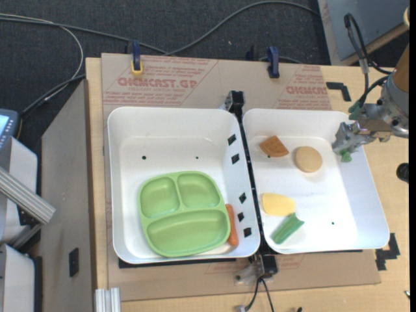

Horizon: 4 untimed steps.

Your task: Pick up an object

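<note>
Camera view first, and we see the arm point(398, 90) reaching in from the right with the gripper point(349, 142) poised at the far right rim of the right bin point(364, 207). A small green thing point(346, 153) sits right at the fingertips, but we cannot tell whether it is clamped, merely touched, or even part of the tool, so whether the fingers stand apart or together is beyond us at this angle.

By our reading the pick is not finished: nothing is plainly lifted clear of the bin. The candidates all lie in the right bin: a brown wedge point(274, 147), rough and toast-like; just beside it a tan bun point(308, 159), round and smooth; nearer us a yellow piece point(277, 204), flat and glossy; and touching its lower edge a green pod point(287, 228), long and ridged. All look like light toy plastic.

Over in the left bin point(130, 135) lies a green tray point(184, 212), matte, with three compartments, and an orange stick point(231, 226) is wedged against its right edge. Both bins are thin white shells with rounded corners.
</note>
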{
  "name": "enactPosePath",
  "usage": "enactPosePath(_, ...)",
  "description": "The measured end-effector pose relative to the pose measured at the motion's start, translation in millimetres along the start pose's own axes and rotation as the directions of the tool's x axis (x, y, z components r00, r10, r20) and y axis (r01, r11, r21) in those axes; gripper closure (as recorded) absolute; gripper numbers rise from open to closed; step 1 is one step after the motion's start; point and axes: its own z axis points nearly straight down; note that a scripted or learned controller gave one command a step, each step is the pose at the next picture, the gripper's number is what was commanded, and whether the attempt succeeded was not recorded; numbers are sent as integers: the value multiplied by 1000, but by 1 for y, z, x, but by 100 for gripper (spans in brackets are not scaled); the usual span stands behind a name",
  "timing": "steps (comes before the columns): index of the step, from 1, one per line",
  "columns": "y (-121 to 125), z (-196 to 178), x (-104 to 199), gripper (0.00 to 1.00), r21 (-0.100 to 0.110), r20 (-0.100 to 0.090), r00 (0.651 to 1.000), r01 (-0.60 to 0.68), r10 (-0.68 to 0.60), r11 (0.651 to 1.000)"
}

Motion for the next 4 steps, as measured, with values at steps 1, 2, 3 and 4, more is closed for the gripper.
enactPosePath(1,3,21,55,100,6,-3,1000,4,-4,1000)
enactPosePath(2,5,25,112,100,6,-4,1000,5,-5,1000)
enactPosePath(3,16,27,160,100,2,-1,1000,3,-3,1000)
enactPosePath(4,19,35,209,100,3,-2,1000,4,-4,1000)
